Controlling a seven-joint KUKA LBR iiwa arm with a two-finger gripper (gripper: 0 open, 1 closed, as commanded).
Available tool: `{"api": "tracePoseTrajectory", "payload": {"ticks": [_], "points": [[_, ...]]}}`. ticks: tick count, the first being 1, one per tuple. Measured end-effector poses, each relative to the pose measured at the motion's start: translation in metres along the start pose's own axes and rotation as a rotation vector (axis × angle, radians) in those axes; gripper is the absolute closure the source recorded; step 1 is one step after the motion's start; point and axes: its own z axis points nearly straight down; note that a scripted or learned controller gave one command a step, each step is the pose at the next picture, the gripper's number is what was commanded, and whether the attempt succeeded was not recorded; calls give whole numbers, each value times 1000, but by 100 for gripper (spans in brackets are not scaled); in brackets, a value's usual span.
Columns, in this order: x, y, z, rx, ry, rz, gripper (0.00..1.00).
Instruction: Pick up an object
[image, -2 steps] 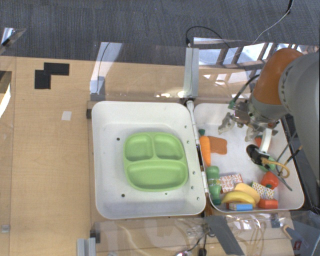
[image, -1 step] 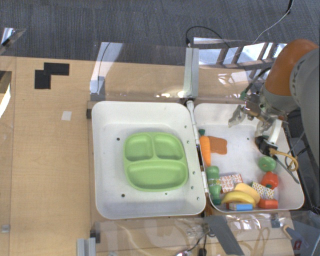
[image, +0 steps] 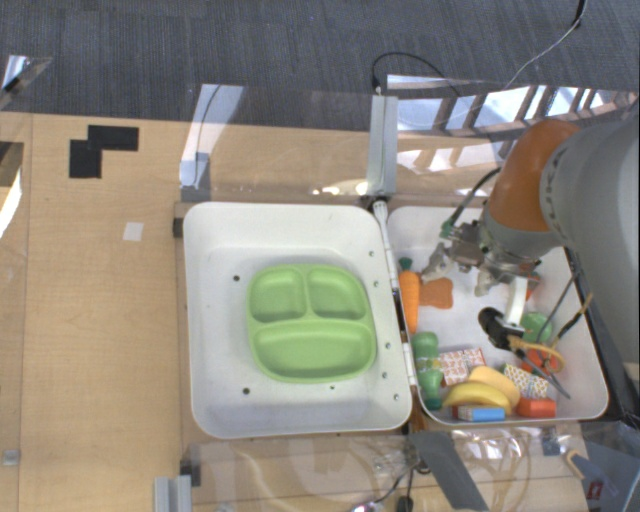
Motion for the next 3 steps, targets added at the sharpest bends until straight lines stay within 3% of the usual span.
{"api": "tracePoseTrajectory", "payload": {"ticks": [1,2,3], "points": [[2,2,-13,-7,3,-1,100],[-55,61,-142,-3,-2,-105,100],[17,59,-157,-1,0,-922,100]]}}
